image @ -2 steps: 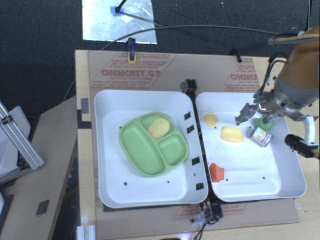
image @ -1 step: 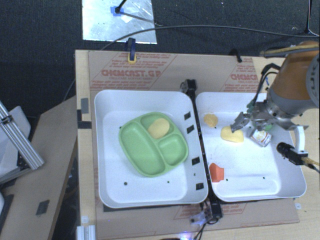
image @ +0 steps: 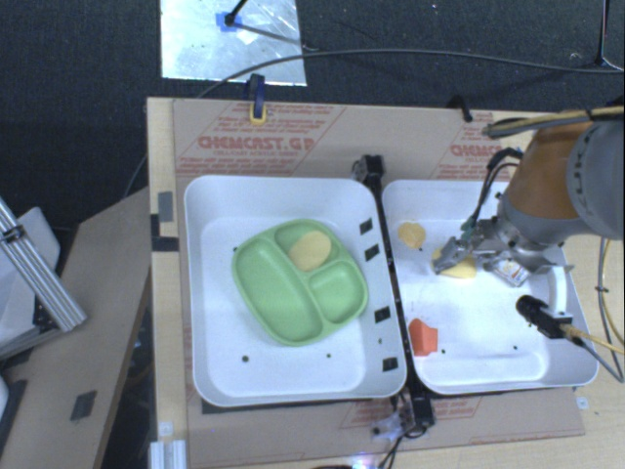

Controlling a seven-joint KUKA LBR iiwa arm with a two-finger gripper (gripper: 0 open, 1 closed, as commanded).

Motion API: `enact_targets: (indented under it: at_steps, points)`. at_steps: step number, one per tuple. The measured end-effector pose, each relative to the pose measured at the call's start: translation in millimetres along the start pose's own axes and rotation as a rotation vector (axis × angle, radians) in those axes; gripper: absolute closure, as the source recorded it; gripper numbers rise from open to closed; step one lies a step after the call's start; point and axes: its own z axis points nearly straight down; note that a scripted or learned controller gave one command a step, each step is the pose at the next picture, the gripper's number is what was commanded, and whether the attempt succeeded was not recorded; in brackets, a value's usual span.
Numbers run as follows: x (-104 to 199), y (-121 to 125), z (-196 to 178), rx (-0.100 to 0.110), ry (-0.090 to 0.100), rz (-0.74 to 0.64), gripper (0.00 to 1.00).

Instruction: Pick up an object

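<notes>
Landmark: green plate [image: 283, 296], one off. Smooth moulded plastic, rounded outline, three compartments: one long, two smaller. It lies in the left bin [image: 215, 360].

Bins: two, shallow, white, glossy, with rounded corners. The right bin [image: 488, 350] sits directly right of the plate's bin, and their rims meet.

Yellow pieces: three, all matte and soft-looking.
- Oval piece [image: 311, 250]: on the plate, in its upper small compartment.
- Small rounded piece [image: 412, 234]: right of the plate, just across the bin rims, level with the plate's top edge.
- Yellow lump [image: 461, 272]: further right of the plate, beyond the small piece and level with the plate's middle. It is flattish, and its long axis runs roughly left to right in the camera view. Its upper part is covered by the gripper.

Orange-red block [image: 423, 337]: one, squarish, right of the plate and level with its lower edge.

Gripper [image: 452, 258]: metallic, down on the yellow lump, touching or just above it. I cannot tell whether the jaws are open or closed, or whether they grip the lump.
</notes>
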Motion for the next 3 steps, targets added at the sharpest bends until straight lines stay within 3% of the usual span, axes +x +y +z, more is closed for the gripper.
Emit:
enact_targets:
  at_steps: [1, 3]
  points:
    - [-1, 1, -14, -0.004, -0.002, 0.0, 1.0]
    - [-15, 0, -119, -0.008, -0.003, -0.001, 1.0]
